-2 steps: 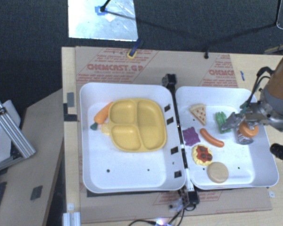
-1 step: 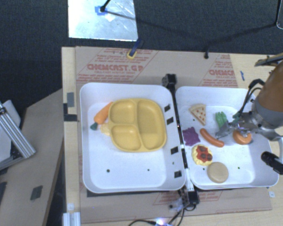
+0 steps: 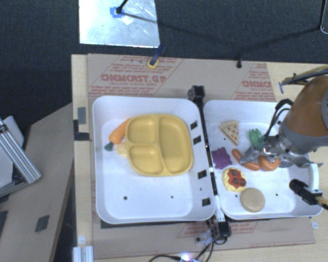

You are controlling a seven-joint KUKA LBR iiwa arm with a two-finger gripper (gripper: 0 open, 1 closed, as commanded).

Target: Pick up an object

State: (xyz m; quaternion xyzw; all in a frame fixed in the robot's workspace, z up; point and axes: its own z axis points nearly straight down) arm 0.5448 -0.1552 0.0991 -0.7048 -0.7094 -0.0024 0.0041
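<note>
A robotics lab test station, not a home or kitchen.

Two white bins [image 3: 153, 105] sit on a desk [image 3: 208, 72] lined with printed cardboard sheeting over dark carpet, with loose cables at the lower centre, an aluminium frame [image 3: 11, 152] at the left edge and a grey-and-orange industrial arm [image 3: 314, 113] at the right (the food is plastic toys).

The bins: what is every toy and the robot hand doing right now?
Yellow plate: lying flat in the left bin, compartments bare.
Carrot: lying by the plate's left edge.
Pizza slice: flat in the right bin.
Purple toy: lying flat.
Spaghetti toy: lying flat.
Round tan toy: lying flat.
Green toy: beside the hand.
Hand: low over orange toys; grip unclear.
</note>
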